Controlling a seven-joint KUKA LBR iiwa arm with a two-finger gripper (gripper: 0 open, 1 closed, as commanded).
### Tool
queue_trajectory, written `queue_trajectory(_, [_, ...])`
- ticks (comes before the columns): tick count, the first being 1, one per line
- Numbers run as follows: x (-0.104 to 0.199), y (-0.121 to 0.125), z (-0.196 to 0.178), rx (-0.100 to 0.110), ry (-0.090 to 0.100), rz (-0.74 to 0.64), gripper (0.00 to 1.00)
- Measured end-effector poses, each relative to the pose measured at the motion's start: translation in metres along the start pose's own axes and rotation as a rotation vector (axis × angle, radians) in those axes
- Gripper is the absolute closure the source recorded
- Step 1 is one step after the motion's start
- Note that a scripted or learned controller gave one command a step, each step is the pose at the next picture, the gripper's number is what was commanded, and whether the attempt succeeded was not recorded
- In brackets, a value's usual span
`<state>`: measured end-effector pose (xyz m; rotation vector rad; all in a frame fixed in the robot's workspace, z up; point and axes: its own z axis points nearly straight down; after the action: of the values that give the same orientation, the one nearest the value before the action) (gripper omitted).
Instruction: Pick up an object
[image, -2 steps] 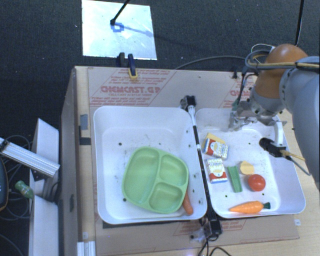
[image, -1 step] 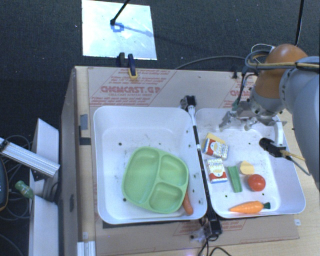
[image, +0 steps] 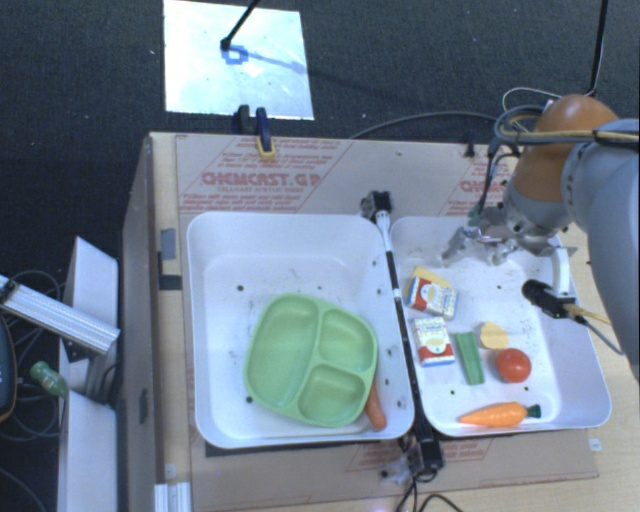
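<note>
Using the right bin (image: 590, 400) as landmark: a carrot (image: 493, 414) lies at its near edge, a tomato (image: 514, 365) just beyond, then two small cartons (image: 432, 318) toward its left wall. The pincer (image: 482, 243) hovers over its far end, fingers spread, gripping nothing.

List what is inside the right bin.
The right bin holds two small cartons, a green block, a yellow piece, a tomato and a carrot. The arm covers its far corner.
</note>
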<state>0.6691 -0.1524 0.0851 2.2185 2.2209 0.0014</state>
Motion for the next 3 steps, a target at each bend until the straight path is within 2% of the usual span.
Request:
queue_trajectory(1, [0.0, 0.001, -0.012, -0.004, -0.001, -0.002, 1.0])
queue_trajectory(2, [0.0, 0.001, -0.011, -0.004, -0.001, -0.002, 0.0])
queue_trajectory(3, [-0.015, 0.0, 0.0, -0.001, 0.0, 0.0, 0.0])
